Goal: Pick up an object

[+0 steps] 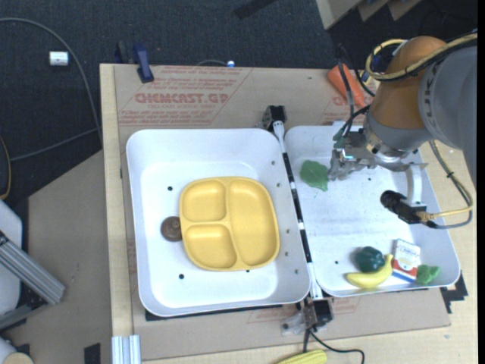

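Observation:
My gripper hangs low over the back left part of the right bin, below the arm's orange band. A light green soft-looking object lies just left of the gripper, close to it or touching it; I cannot tell which. At the front right of the same bin lie a dark green pepper-like object, a yellow banana, a small white, red and blue box and a small green piece.
The left bin holds a yellow divided plate with a small brown round object by its left rim. A raised divider runs between the bins. A black cable end hangs beside the wrist.

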